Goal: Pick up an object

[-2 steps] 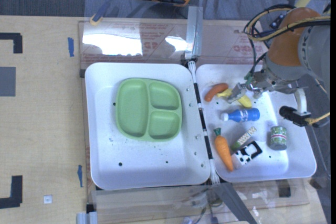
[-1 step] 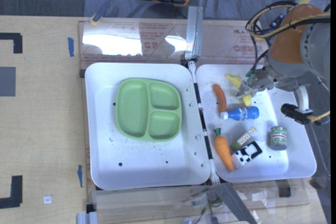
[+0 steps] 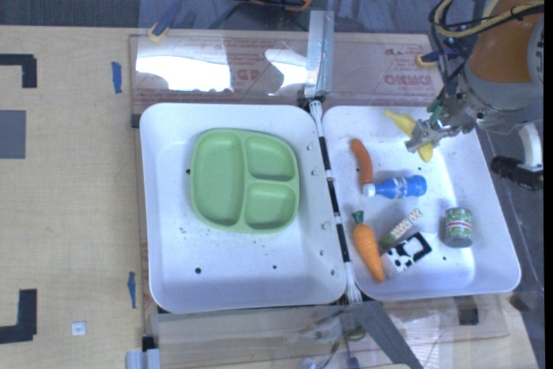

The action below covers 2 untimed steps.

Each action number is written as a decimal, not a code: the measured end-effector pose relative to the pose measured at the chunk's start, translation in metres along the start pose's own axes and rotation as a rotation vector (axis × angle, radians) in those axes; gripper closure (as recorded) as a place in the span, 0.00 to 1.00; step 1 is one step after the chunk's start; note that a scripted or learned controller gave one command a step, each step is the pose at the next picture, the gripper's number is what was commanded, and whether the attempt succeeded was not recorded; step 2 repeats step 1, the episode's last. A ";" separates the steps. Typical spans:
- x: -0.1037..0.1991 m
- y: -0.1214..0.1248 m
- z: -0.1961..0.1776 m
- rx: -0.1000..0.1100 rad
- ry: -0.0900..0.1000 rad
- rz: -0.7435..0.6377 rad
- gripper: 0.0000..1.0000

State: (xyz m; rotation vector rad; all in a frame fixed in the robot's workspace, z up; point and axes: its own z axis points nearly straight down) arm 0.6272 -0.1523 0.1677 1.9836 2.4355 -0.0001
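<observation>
Yellow plastic banana lies at the far edge of the right bin, directly under the pincer, whose state cannot be told. Judged light, rigid and smooth, so likely slippery; grasp across its narrow curved midsection, not the tapered tips

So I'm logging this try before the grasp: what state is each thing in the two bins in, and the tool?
Green plate: flat in the left bin, nothing in its compartments.
Hot dog: lying flat in the right bin.
Blue bottle: on its side.
Carrot: lying flat.
Green can: upright.
Banana: lying under the tool.
Tool: low over the banana, grip unclear.
</observation>
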 end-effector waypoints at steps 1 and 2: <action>-0.032 0.009 -0.060 -0.001 -0.001 0.109 1.00; -0.032 0.009 -0.060 -0.001 -0.001 0.109 1.00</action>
